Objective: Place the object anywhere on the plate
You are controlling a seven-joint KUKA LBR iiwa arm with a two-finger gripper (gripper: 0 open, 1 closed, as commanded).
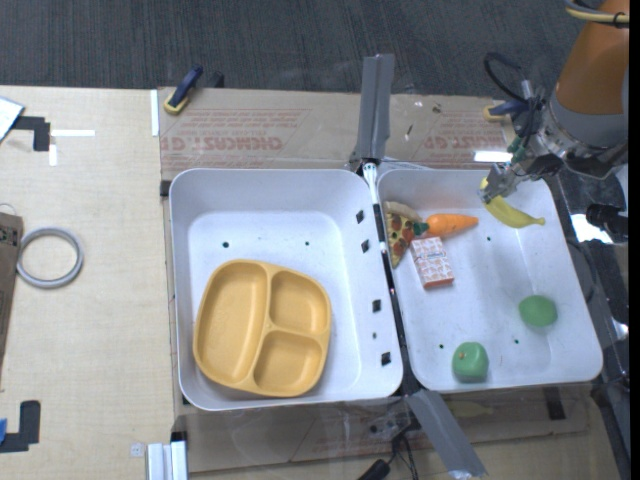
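Observation:
A yellow plate with three compartments lies in the left bin, towards its front. A yellow banana sits at the back right of the right bin. My gripper hangs at the banana's left end, right above it. Whether the banana is gripped or just lies beneath the gripper cannot be made out. The arm's orange band rises at the far right.
The right bin also holds a pizza slice, an orange carrot, a small pink and white box, a green ball and a green apple. A tape roll lies on the bench at left.

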